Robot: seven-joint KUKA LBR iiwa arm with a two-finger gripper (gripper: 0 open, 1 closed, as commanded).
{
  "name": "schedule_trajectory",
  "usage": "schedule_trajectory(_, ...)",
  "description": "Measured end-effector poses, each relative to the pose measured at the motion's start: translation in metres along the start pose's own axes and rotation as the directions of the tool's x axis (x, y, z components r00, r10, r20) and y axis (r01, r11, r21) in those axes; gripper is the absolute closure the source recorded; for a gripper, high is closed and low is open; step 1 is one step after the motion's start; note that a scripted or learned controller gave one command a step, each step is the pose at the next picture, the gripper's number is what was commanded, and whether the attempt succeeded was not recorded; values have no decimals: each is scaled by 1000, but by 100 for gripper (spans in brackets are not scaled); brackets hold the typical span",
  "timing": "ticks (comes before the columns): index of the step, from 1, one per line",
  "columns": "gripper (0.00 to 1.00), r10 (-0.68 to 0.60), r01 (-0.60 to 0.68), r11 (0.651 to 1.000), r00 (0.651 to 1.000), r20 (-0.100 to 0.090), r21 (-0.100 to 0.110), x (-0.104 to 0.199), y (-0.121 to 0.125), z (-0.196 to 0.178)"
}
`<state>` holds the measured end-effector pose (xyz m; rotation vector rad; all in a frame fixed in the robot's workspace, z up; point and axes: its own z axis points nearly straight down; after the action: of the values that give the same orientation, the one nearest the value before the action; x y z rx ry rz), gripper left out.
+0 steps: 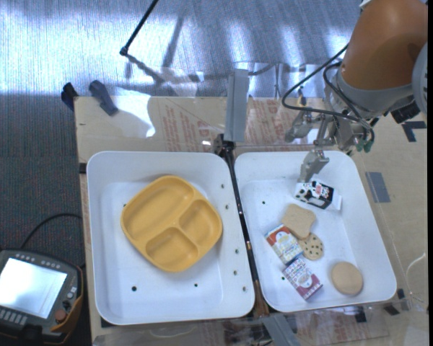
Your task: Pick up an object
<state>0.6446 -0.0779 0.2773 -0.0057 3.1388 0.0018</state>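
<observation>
Gripper [314,166] at twelve o'clock of right bin [375,229], just above black-and-white carton [317,194]; finger spread impossible to judge, fingertips merged.

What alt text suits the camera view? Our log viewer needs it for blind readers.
A robot arm's claw hangs above a black-and-white carton in the right bin, which also holds toast, a cookie, two packets and a round bun. The left bin holds a yellow divided plate.
</observation>
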Motion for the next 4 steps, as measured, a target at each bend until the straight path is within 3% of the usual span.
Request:
schedule_trajectory(1,0,132,-132,991,991,-4,0,1,-32,191)
schedule_trajectory(2,100,125,-125,992,992,4,-1,-2,-30,178)
schedule_trajectory(3,100,-68,68,998,998,7,1,32,25,85)
schedule_trajectory(4,100,-329,329,944,944,-5,-2,119,96,90)
